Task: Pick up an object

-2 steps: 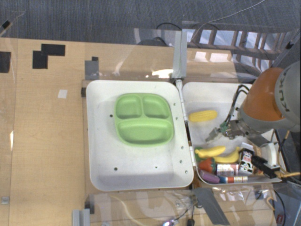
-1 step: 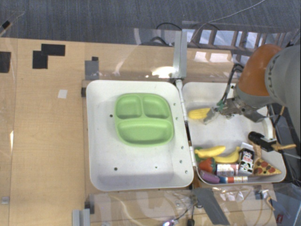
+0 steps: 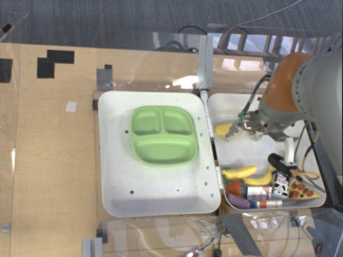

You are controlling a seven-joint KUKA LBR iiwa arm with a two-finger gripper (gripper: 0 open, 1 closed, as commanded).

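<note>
The grey arm (image 3: 324, 84), smooth and rounded with a glossy orange band (image 3: 281, 87) above the wrist, reaches in from the right over the far part of the right bin (image 3: 225, 103). Its gripper (image 3: 233, 131) points left and sits low over the bin's white floor. Just at its tip, touching or nearly so, lies a small yellow piece (image 3: 221, 128), stubby and slightly curved, close to the bin's left wall. Whether the gripper is clenched on that piece or released cannot be told from this slant.

The other toys crowd the near end of the same bin. A smooth yellow banana (image 3: 239, 172) lies crosswise, and a second banana (image 3: 261, 180) sits just right of it. A round red fruit (image 3: 234, 188) sits at the near left corner with a glossy purple piece (image 3: 239, 201) just in front of it. A small printed box (image 3: 280, 186) with black and white marks stands beside a flat triangular pizza slice (image 3: 304, 190) at the near right.

The left bin (image 3: 115, 186), a shallow white tray with rounded corners, holds a matte green plate (image 3: 163, 135) with rounded corners, divided into three compartments. Both bins rest on a pale wood-grain tabletop (image 3: 48, 159) bearing black block marks (image 3: 53, 63) at the far left; ribbed grey carpet (image 3: 107, 9) lies beyond.
</note>
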